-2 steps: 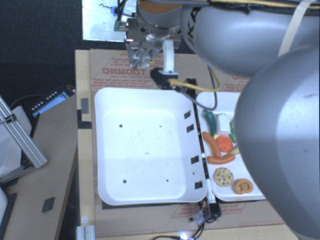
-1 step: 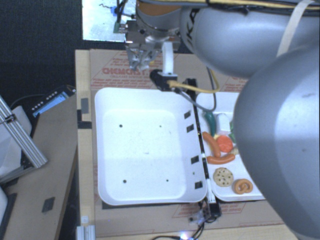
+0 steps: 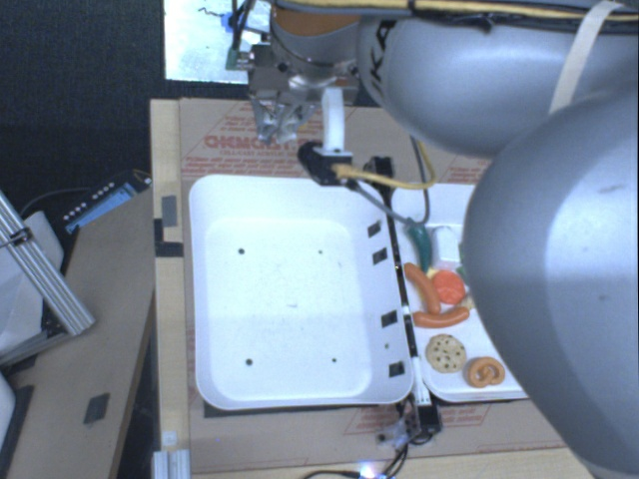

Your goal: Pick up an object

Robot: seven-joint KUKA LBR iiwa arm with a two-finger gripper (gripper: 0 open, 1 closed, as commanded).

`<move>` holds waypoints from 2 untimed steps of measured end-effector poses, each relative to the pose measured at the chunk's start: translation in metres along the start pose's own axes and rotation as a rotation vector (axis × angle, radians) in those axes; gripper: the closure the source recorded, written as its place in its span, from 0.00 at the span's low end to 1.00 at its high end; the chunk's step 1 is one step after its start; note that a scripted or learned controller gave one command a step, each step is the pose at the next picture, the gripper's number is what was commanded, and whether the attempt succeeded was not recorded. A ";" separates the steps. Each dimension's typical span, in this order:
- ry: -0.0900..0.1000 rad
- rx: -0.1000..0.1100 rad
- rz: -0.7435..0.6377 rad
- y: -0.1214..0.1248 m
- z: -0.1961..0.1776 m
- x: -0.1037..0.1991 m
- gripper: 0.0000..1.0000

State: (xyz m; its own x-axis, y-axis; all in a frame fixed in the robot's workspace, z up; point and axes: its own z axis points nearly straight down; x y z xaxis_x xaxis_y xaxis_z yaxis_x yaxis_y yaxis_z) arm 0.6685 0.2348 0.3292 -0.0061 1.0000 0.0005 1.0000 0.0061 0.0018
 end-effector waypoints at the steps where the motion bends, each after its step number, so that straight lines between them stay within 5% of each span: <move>1: 0.000 -0.001 0.000 0.000 0.001 0.000 1.00; 2: 0.000 0.000 0.000 0.000 0.004 0.000 1.00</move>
